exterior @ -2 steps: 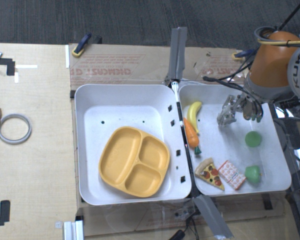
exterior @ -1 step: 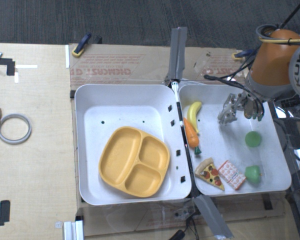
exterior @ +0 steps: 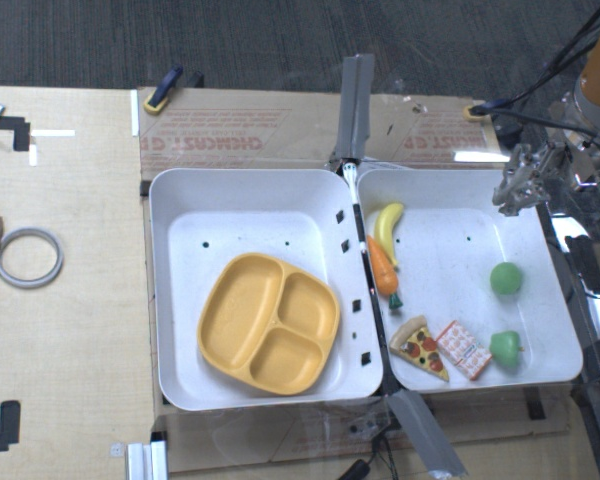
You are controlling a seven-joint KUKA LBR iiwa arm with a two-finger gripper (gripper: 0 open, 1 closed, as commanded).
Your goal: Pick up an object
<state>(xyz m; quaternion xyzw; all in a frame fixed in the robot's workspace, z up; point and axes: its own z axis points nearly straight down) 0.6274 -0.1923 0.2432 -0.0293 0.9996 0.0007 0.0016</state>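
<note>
We are taking the right bin (exterior: 540,268) as our landmark; along its near wall we are seeing a pizza slice toy (exterior: 420,347), a small red-and-white carton (exterior: 464,349) touching it, and a green pepper toy (exterior: 505,348) just beside the carton; further in, a green ball (exterior: 506,278) is lying alone near the bin's right wall; against the bin's left wall a carrot (exterior: 383,267) and a banana (exterior: 387,228) are lying side by side, touching; beyond the left wall, a yellow divided plate (exterior: 270,322) is sitting in the left bin (exterior: 180,268); over the right bin's far right corner the hand (exterior: 520,183) is hovering, holding nothing that we can see, and we cannot tell how wide it is standing; we are judging the ball the easiest pick, since it has free space all round; we are advising a descent straight over its middle, closing only once low enough to catch its widest part.
</note>
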